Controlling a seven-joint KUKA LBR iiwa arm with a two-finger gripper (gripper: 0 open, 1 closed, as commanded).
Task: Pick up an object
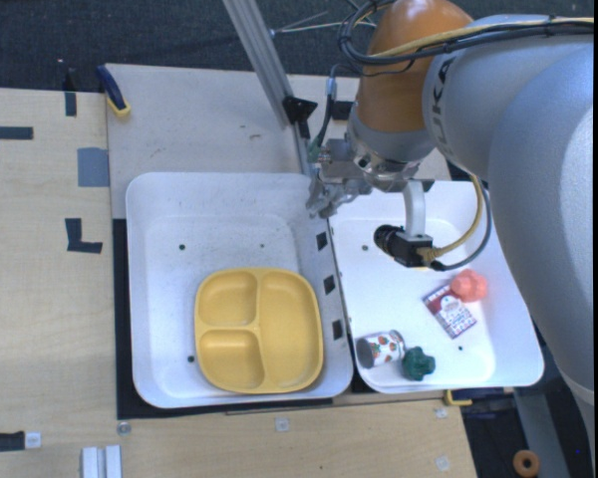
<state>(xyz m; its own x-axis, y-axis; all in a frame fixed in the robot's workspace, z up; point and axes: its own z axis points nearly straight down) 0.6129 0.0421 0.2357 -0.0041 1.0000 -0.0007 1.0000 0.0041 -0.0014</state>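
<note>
Objects for picking lie in the right bin (508,366), below the gripper (324,199): a pink lump (469,286), a small red-and-white packet (450,310), a little can (381,349) and a green piece (418,364). Whether anything is held by the gripper, I cannot tell. Lower left of it, a yellow divided plate (258,329) sits in the left bin (154,227).

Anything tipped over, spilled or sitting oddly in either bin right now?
One thing: the small white printed can in the right white bin lies on its side against the green toy. The yellow divided plate sits flat in the left white bin. No spill shows.
</note>
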